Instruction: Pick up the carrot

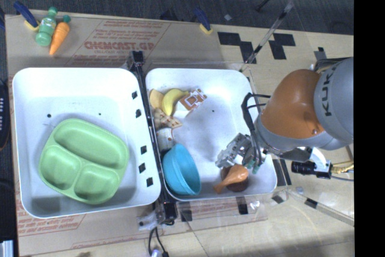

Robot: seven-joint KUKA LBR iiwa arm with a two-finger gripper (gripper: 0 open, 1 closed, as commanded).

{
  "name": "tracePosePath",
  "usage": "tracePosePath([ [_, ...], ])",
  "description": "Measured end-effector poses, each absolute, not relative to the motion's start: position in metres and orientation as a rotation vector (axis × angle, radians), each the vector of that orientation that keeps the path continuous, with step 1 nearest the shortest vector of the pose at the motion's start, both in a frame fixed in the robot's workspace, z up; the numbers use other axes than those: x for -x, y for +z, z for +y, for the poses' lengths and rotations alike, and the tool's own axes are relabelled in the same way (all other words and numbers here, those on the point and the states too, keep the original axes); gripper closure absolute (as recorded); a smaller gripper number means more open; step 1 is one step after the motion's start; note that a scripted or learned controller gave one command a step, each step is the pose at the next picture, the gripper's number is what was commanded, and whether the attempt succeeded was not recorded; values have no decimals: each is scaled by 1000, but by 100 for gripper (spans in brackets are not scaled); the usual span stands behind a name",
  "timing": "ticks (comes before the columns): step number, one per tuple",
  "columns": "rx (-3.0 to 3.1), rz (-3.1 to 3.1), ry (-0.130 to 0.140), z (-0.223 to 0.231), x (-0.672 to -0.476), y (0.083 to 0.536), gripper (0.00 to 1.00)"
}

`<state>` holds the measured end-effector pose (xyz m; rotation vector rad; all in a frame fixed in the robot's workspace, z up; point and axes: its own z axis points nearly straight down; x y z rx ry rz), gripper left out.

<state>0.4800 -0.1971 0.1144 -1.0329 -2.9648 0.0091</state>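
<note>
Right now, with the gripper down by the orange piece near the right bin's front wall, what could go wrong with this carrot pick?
1. The carrot lies close to the right bin's front wall, so the gripper may hit the wall.
2. The carrot rests on a dark item; closing could grab both, or nudge the carrot off.
3. The blue bowl sits close on the left; a sweep could knock it.
</note>
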Motion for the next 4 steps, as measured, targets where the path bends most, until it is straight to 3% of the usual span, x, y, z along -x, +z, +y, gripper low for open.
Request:
tracePosePath([
  [1, 1033, -2964, 9, -197, -480, 114, 0],
  [2, 1404, -2806, 1, -210, -477, 93, 0],
  [3, 1388, -2814, 2, -210, -479, 103, 100],
  [4, 1388, -2815, 2, -210, -479, 103, 0],
])
